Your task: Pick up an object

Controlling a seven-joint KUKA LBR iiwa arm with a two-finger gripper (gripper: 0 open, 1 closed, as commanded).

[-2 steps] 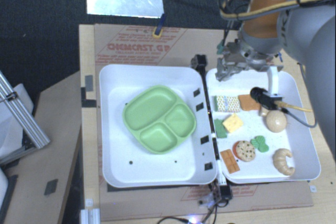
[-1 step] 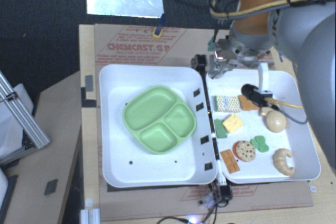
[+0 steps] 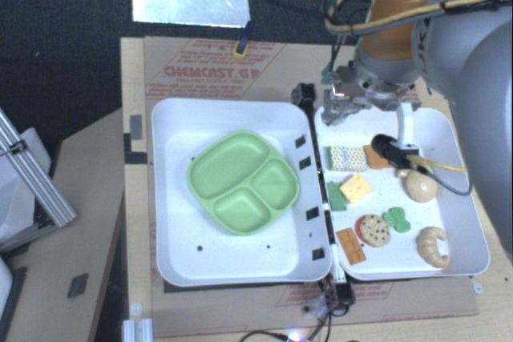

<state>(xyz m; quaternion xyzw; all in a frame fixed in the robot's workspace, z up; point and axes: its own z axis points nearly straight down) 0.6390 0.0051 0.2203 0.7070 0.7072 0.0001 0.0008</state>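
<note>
Currently, the tool (image 3: 342, 106) hangs over the far corner of the right bin (image 3: 461, 212), close to the divider between the 2 bins. I cannot tell from this view whether it is spread or pressed together.

Candidate objects, all in the right bin:
- Checked packet (image 3: 346, 158): nearest to the tool, just on the near side of it and apart from it, lying flat by the divider.
- Orange piece (image 3: 374, 157): just beside the packet, on the view's right.
- Yellow wedge (image 3: 356, 188) and green piece (image 3: 337, 199): touching each other, below the packet in the view.
- Beige ball (image 3: 420, 187): mid bin, well apart from the tool.
- Cookie (image 3: 373, 230) with a green ridged piece (image 3: 396, 219) just beside it.
- Orange cracker (image 3: 350, 246): near front edge, by the divider.
- Croissant (image 3: 434, 246): front right corner, farthest from the tool.

The left bin (image 3: 172, 140) carries 1 green divided plate (image 3: 244, 182), well apart from the tool.
</note>
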